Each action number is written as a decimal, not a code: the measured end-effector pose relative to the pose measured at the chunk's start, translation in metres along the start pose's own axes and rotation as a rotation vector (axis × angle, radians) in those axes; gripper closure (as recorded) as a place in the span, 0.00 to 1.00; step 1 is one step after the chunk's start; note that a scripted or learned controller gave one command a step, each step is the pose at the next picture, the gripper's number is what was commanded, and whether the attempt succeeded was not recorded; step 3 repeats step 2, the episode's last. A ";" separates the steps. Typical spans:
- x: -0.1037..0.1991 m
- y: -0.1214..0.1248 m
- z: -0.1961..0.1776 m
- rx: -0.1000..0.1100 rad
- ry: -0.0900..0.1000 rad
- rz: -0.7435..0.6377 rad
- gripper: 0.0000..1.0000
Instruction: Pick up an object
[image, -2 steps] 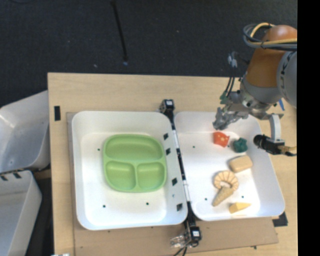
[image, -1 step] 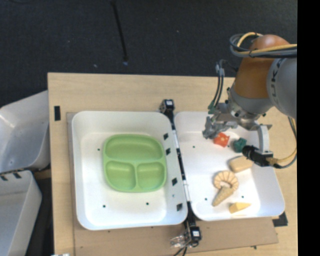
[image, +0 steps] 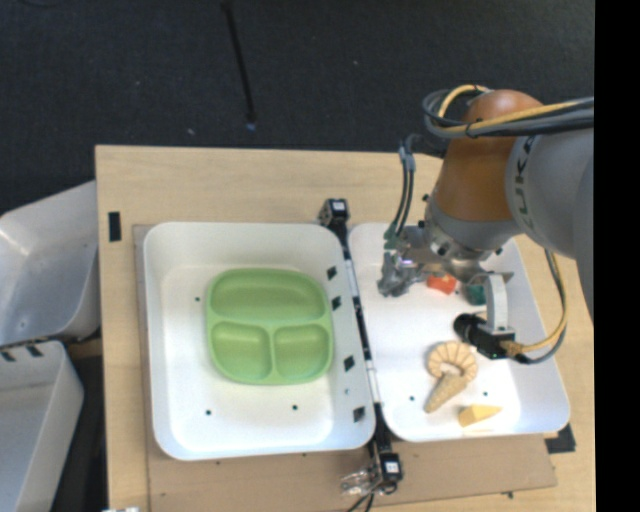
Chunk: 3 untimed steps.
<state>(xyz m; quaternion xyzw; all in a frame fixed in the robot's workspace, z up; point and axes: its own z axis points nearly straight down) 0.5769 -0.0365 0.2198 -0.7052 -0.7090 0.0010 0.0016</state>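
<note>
The wooden surface (image: 230, 180) carries two shallow white bins side by side. The left white bin (image: 175, 400) holds one light green plastic divided plate (image: 268, 324) with three compartments, lying flat near the bin's centre.

The right white bin (image: 520, 400) holds the loose objects. A beige ridged croissant-shaped toy (image: 450, 368) lies in the lower middle of this bin, with its narrow end pointing toward the lower left. A small yellow wedge-shaped block (image: 479, 414) lies just beside the croissant toy, to its lower right, near the bin's front rim. A small red-orange object (image: 441, 284) rests in the upper part of the bin, partly hidden under the arm. A small teal object (image: 476, 294) sits just beside it on the right; its shape cannot be determined because it is mostly covered.

The grey arm with the orange band (image: 480, 180) reaches in from the right and stands over the upper part of the right bin. The end effector (image: 396, 274) hangs low over the bin's upper left area, near the divider between the bins and just left of the red-orange object. Its metal parts appear as a blurred cluster, so its opening cannot be determined, and no object is visibly gripped in it.
</note>
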 end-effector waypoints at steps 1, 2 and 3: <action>0.054 -0.015 -0.014 -0.002 0.001 -0.002 1.00; 0.099 -0.026 -0.009 0.000 0.000 -0.001 1.00; 0.099 -0.026 -0.009 0.000 0.000 -0.001 1.00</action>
